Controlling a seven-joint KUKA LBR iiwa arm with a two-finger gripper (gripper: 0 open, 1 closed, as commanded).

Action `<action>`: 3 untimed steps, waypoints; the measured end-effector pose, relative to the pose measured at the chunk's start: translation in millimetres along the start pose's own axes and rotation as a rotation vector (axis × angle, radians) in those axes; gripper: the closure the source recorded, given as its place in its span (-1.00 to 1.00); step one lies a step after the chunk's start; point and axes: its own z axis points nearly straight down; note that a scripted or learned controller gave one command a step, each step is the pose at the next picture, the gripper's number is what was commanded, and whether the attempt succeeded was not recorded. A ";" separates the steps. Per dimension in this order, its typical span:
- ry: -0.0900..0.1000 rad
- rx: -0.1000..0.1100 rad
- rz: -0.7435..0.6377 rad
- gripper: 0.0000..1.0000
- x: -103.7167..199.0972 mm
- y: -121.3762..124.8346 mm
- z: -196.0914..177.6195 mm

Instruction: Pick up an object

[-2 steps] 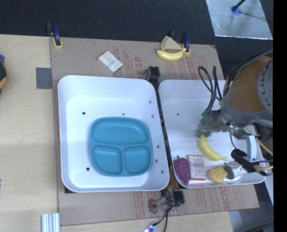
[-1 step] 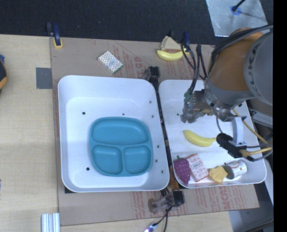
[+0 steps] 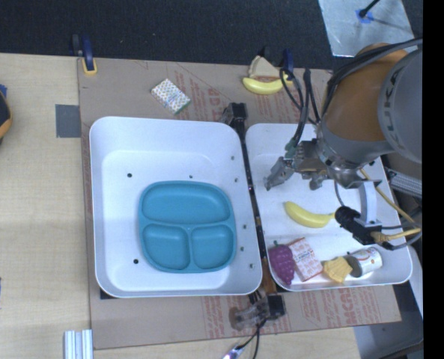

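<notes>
gripper hung in right bin, upper-left part – jaw state: couldn't tell | banana lay just below-right of it on bin floor, apart | long axis ran left-right, slightly tilted – short reach down-right

A teal plastic divided tray lies in the left white bin. In the right white bin, a yellow toy banana lies near the middle, with a purple bunch of what may be grapes, a red-and-white packet and a small white bottle along the near edge. Behind the bins, a second yellow banana and a small patterned square packet rest on the brown cardboard sheet.
</notes>
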 end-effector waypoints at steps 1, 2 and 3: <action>-0.002 0.002 0.000 -1.00 -67.9 -8.2 100.9; -0.002 0.002 -0.003 1.00 -68.3 -7.6 90.2; 0.000 -0.001 -0.001 1.00 -11.1 -19.9 -0.1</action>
